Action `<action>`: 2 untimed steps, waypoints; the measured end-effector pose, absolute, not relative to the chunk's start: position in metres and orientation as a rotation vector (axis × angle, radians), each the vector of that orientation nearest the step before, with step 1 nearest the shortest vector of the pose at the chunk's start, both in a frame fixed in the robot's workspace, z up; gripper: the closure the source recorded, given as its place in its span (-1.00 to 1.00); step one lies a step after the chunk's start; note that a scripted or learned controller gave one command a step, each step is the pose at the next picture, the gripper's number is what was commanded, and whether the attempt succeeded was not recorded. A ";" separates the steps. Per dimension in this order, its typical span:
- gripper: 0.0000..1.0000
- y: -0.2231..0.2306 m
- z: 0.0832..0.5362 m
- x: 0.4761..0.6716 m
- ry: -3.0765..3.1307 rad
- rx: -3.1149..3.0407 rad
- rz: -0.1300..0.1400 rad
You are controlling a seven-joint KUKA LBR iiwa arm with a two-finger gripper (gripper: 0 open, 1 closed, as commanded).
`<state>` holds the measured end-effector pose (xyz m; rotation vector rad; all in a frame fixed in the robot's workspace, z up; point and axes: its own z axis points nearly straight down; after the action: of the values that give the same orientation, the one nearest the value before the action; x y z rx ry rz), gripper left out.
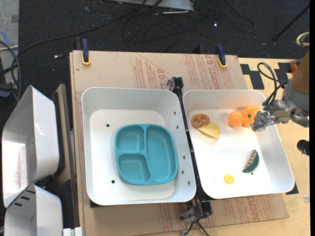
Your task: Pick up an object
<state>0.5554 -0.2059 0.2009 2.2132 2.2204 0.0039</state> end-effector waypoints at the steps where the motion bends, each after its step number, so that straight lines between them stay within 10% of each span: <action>1: 1.00 -0.143 0.205 0.564 2.231 2.212 0.003; 2: 1.00 -0.089 0.219 0.581 2.230 2.210 0.005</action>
<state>0.5812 -0.0888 0.2187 2.2104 2.2301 0.0046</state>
